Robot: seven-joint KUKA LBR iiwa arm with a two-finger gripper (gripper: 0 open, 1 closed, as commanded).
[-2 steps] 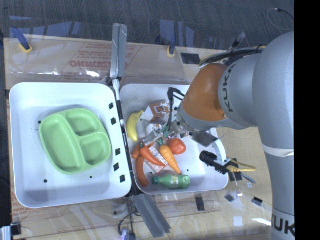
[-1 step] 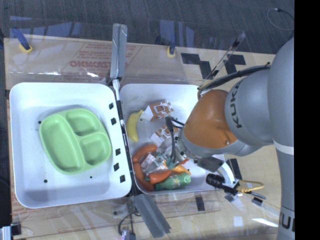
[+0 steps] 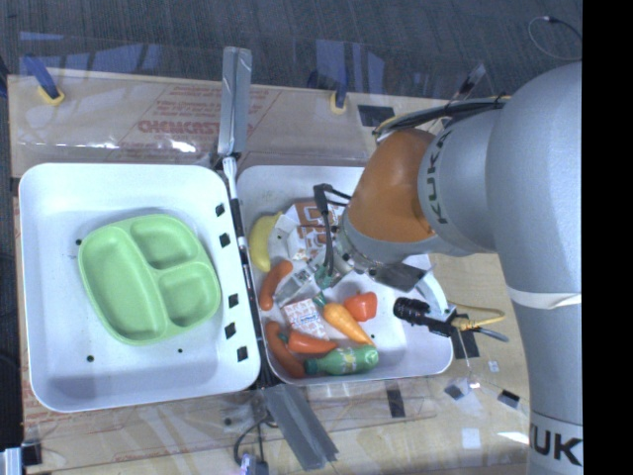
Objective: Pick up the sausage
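A dark red-brown sausage lies curved along the front left wall of the right bin. An orange-red piece of similar shape lies slanted near that bin's left wall, below a yellow fruit. My gripper is low in the middle of the right bin, over a heap of paper packets. It is just right of the orange-red piece and well behind the brown sausage. The wrist hides what is under it.
A carrot, a red pepper, an orange chili and a green bottle-shaped toy crowd the right bin's front. The left bin holds a green divided plate. A metal divider stands between the bins.
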